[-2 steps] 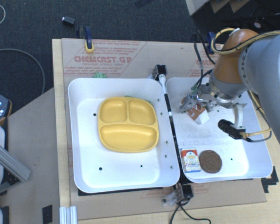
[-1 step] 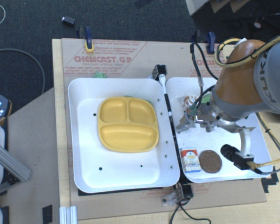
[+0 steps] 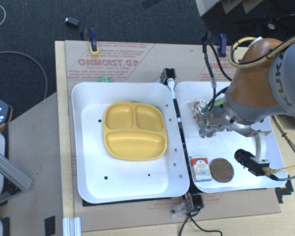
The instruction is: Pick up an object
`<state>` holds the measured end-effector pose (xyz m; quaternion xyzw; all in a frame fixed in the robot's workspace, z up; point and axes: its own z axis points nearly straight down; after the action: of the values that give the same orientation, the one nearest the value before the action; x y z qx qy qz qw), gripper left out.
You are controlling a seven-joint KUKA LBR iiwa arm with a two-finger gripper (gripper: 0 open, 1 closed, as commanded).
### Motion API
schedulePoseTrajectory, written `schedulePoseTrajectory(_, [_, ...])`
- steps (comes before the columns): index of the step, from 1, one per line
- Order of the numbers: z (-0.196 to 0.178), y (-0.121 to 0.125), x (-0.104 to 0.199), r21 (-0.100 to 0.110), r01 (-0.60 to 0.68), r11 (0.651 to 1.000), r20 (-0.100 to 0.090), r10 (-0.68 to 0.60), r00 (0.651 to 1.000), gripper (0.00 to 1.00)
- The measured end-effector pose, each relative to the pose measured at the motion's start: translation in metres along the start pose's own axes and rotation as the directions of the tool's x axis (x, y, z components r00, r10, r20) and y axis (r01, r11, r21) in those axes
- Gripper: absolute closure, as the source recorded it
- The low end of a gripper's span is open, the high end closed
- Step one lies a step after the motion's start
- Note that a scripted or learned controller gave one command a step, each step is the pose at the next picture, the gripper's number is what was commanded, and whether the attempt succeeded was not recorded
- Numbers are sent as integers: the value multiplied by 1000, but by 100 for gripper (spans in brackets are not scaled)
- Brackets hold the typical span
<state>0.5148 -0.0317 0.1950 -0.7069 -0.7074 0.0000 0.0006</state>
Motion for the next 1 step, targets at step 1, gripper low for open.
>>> schedulePoseTrajectory(1, [11, -33, 51, 6, 4, 1000, -2, -4, 1000, 100])
